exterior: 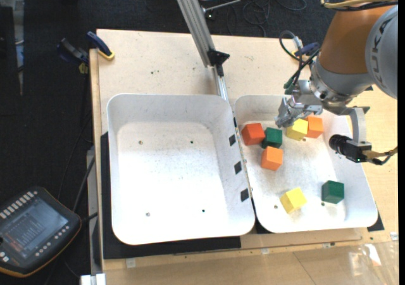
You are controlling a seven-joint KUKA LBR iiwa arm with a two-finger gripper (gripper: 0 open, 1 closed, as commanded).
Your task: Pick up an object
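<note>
Several small blocks lie in the right bin (354, 214): a red-orange one (253, 132), a dark green one (274, 137), an orange one (272, 158), a yellow one (297, 129) next to an orange one (314, 126), another yellow one (293, 199) and a green one (333, 191) near the front. My gripper (288, 117) hangs low over the back of this bin, just left of the yellow and orange pair and above the dark green block. I see nothing held in it.
The left bin (168, 163) sits beside the right one, sharing a middle rim. A slanted metal pole (193, 14) runs from the back down to the bins' junction. A blue and yellow clamp (100, 46) lies at the bench's back left corner.
</note>
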